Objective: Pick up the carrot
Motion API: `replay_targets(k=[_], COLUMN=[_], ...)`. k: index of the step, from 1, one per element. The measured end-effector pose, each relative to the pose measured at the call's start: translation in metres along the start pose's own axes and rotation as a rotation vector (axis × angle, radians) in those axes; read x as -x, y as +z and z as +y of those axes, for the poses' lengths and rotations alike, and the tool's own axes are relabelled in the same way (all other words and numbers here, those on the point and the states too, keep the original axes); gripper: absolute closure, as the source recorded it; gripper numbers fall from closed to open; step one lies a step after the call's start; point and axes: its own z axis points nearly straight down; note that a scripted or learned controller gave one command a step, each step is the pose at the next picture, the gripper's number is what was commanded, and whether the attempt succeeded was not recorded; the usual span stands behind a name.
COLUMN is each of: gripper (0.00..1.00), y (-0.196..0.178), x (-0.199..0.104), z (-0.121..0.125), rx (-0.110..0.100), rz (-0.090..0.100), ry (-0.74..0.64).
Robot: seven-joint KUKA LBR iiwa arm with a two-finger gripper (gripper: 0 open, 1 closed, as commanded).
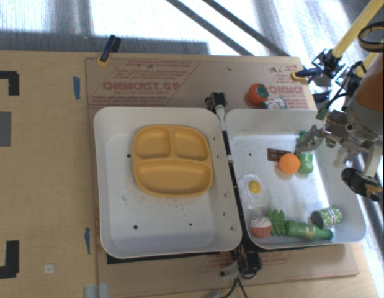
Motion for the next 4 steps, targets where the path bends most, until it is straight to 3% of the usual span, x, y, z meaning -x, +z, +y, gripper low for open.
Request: replay_targets(k=[1,2,3,4], gripper=[0.0,0.0,1.0,1.0], y=[0.135,0.139,0.128,0.135], x=[-0.026,-0.014,-0.014,-0.05], z=[-0.002,0.055,0.056,0.034], rx=[-0.001,0.002,0.007,0.011], rz=[0.001,0.0,-0.001,0.0], ry=[-0.324,-0.369,-0.369,-0.198])
